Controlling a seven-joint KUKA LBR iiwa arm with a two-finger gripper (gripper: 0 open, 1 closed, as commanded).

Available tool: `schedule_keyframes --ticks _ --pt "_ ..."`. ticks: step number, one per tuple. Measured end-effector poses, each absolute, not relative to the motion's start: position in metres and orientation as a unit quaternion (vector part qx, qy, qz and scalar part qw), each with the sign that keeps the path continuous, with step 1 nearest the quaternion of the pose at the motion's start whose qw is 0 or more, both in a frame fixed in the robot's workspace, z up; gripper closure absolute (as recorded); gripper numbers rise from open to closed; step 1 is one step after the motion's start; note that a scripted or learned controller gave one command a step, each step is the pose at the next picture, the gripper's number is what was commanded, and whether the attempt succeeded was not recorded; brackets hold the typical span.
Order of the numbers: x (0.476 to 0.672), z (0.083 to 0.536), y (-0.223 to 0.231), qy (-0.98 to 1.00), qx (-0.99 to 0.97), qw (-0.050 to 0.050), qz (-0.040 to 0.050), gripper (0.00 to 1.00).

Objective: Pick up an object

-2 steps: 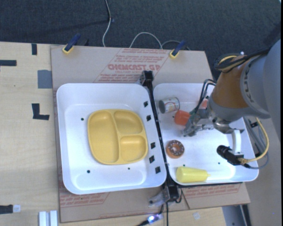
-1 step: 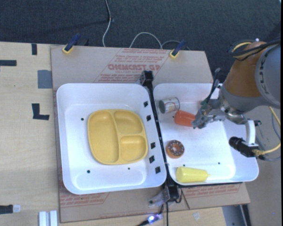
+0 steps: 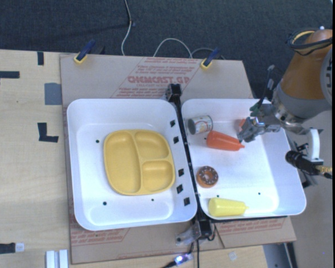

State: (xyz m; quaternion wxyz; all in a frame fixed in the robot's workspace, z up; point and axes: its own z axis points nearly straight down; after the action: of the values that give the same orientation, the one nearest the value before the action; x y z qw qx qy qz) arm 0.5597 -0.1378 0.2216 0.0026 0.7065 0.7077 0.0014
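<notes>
In the right bin [image 3: 279, 166] lie an orange carrot [image 3: 223, 142], a small metal can [image 3: 200, 125] on its side, a chocolate donut [image 3: 207, 176] with sprinkles, and a yellow lemon-like piece [image 3: 227, 207] at the front edge. My gripper [image 3: 248, 130] hangs over the right bin's back right part, just right of the carrot's thick end. Nothing shows between its fingertips.
The left bin [image 3: 84, 166] holds a yellow divided plate [image 3: 138, 162]. A black divider [image 3: 181, 149] runs between the bins. Both bins sit on a cardboard sheet [image 3: 156, 77] with two clamps at its far edge. The arm's orange-banded body [image 3: 307, 77] rises at the right.
</notes>
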Motion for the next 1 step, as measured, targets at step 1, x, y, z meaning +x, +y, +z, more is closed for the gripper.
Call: schedule_keyframes --ticks 1 --pt "0.56 0.2483 -0.1373 0.708 0.707 0.0 0.0003 1.0"
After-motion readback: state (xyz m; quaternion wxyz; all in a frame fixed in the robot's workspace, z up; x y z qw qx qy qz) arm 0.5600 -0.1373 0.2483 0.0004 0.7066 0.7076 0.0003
